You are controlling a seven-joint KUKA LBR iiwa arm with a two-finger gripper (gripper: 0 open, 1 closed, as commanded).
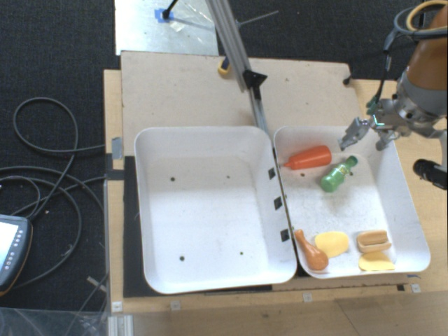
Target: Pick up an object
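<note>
The right bin holds an orange bottle and a green bottle near its far side. Along its near edge lie an orange drumstick-shaped toy, a yellow round piece, a hot-dog toy and a yellow flat piece. My gripper hangs above the far right part of that bin, up and to the right of the green bottle. Its fingers are spread apart with nothing between them.
The left bin sits beside the right one, with a black-tabbed divider between them. A slanted metal pole crosses above the bench's far side. Cables and a pendant lie on the floor at left.
</note>
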